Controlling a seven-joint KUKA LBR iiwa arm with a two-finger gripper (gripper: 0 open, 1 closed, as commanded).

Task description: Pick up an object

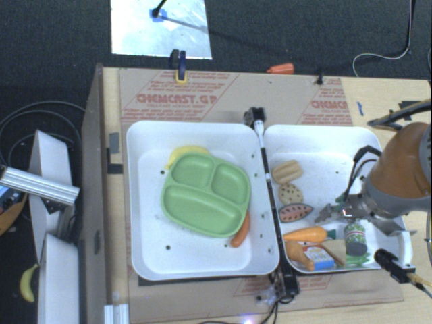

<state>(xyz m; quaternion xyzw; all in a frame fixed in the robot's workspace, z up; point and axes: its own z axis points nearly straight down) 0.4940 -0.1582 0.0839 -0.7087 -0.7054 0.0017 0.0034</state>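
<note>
"CHEMCAST GP" in red print repeated across the brown protective sheet [223, 93] on the table, other labels unreadable

The gripper [339, 212] hangs low over the right bin [317, 138], its orange-banded wrist off to its right. Whether anything sits between its tips cannot be made out. Just below and right of it stands a small green-labelled bottle [355, 239]. Just left of it lies a watermelon slice [295, 212]; above that sit a speckled cookie [291, 193] and a bread roll [286, 171]. Below and left lies a carrot [306, 235], touching a small red and blue box [316, 256]. Far left, the left bin [150, 140] holds a green divided tray [206, 194], with a yellow piece [183, 152] at its upper edge and a sausage [240, 232] at its lower right.
</note>
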